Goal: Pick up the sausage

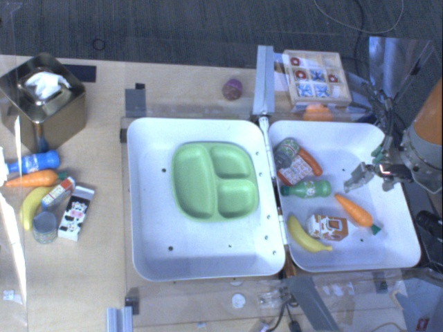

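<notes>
We see the gripper (358,176) hanging over the right bin (408,251), whether spread or closed we cannot tell, while the sausage (309,162) lies to its left near the bin's upper-left corner, long axis slanting down-right toward it.

No readable text anywhere. Board (316,79) at the top, behind the right bin (408,251): grid of red and blue marks, X/O-like shapes, too small to call letters. Small carton (328,227) in the right bin: brown and white print, illegible. Can (286,150) and packet (297,171) beside it: coloured labels, blurred. Green bottle (306,189): label unreadable. On the worktop (97,254) at left, black-and-white carton (74,213), blue bottle (31,163) and small tube (57,191): printing visible, none legible. No numbers, brands or signs can be made out.
</notes>
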You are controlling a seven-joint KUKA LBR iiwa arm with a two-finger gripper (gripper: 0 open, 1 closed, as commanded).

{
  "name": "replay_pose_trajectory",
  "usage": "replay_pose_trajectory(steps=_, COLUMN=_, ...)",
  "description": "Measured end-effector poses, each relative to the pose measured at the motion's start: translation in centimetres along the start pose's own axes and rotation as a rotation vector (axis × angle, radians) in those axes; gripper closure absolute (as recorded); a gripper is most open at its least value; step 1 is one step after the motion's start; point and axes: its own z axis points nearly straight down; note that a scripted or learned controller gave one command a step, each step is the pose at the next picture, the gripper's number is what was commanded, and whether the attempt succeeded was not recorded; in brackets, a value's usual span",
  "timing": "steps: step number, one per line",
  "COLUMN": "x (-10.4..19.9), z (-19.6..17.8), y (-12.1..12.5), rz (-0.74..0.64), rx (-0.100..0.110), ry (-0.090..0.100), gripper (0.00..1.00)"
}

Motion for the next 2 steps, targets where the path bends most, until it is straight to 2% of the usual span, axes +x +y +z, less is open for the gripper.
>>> replay_pose_trajectory(steps=1, x=3.4, z=8.6, y=7.8, rz=0.011, rx=0.001, ry=0.0, gripper=0.0)
replay_pose_trajectory(steps=2, x=0.9, z=13.2, y=13.4, rz=-0.089, rx=-0.018, ry=-0.004, gripper=0.0)
